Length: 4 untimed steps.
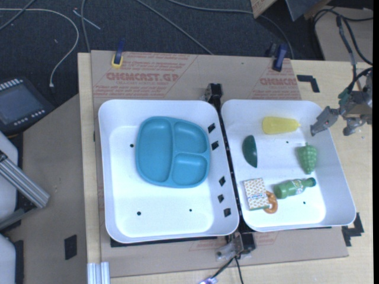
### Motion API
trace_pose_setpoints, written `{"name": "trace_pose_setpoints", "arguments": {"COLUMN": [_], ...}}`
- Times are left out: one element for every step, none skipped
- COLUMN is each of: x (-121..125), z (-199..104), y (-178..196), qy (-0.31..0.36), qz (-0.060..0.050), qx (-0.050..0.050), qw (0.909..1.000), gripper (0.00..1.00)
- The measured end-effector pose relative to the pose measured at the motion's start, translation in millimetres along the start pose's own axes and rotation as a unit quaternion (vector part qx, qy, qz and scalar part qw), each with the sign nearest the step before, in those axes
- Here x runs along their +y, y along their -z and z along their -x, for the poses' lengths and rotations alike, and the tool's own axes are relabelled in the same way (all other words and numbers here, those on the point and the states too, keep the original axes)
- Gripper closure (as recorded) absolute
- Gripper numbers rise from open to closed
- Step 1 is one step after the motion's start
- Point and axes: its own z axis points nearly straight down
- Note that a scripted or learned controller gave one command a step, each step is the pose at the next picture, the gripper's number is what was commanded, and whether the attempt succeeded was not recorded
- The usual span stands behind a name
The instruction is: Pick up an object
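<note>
- My fingers (335, 122) hung at the far right edge of the right bin (340, 209), spread apart with nothing between them; one tip reached over the bin's rim and the other sat out over the tabletop (361, 176).
- No object had been chosen yet by contact, so I judged this the approach step, before any descent.
- Five things lay in the right bin. The yellow toy (280, 125) sat at the far side, nearest to me and just left of my fingers.
- The green bumpy toy (307, 158) rested nearer, by the right wall. The dark green leaf-shaped piece (250, 150) lay toward the left wall.
- In the near part, the green bottle (293, 187) lay on its side, its base end touching or nearly touching an orange ring (270, 205), with a small patterned box (254, 193) just beside the two on the left.
- The left bin (118, 218) held a blue divided plate (173, 151), well apart from me.
- For the next move I reckoned on shifting left over the yellow toy, which lay apart from the other things, turning to span its short width, then going down.
- The near cluster looked the riskier pick, since those three crowded each other.
</note>
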Motion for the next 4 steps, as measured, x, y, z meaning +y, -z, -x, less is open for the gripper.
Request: {"name": "trace_pose_setpoints", "arguments": {"x": [2, 2, -1, -2], "z": [0, 3, 7, 6], "y": [6, -57, -118, -171], "qy": [0.002, 0.001, 0.001, 0.001], "qz": [0.006, 0.003, 0.003, 0.003], "qx": [-0.002, 0.0, 0.0, 0.0], "qw": [1.0, 1.0, 1.0, 1.0], "gripper": [0.0, 0.0, 0.0, 0.0]}}
